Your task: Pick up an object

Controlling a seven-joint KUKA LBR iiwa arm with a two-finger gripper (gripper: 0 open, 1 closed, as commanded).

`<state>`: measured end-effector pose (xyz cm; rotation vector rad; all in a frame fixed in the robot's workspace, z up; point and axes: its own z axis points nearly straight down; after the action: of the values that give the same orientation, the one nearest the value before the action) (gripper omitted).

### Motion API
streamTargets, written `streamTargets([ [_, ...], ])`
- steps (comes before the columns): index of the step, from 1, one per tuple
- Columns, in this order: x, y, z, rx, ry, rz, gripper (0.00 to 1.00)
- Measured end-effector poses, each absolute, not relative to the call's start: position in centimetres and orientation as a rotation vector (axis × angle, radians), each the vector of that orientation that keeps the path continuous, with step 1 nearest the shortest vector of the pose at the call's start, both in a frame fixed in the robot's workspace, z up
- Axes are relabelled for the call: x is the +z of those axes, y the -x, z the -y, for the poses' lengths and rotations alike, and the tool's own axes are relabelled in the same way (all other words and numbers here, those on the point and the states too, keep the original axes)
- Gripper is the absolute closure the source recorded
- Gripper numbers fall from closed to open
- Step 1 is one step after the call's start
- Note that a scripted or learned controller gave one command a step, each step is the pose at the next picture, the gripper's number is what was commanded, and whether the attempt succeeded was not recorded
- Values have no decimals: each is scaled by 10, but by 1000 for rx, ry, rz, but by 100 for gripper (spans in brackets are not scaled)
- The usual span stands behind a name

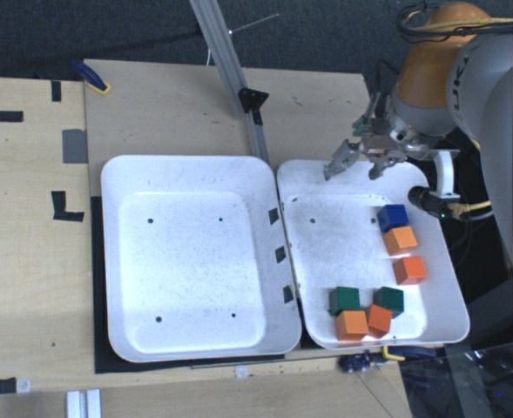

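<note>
The blocks all sat in the right bin (313, 233), and the nearest one, a blue block (393, 215), lay just below and a bit right of the claw (358, 165). The claw hung over the bin's top edge, spread wide, with nothing in it.

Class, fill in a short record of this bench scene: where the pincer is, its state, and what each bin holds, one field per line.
pincer: open, holding nothing, above the right bin's far edge
right bin: blue block, four orange blocks, two green blocks
orange blocks
green blocks
left bin: no blocks visible
task: not yet done
</note>
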<state>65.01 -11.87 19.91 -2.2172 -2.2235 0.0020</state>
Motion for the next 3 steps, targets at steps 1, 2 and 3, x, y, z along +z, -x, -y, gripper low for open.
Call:
streamTargets([
  [1, 199, -650, 119, 3, 2217, 2224, 0],
  [2, 153, -649, 125, 8, 2218, 2221, 0],
  [3, 89, -643, 128, 10, 2216, 2219, 0],
])
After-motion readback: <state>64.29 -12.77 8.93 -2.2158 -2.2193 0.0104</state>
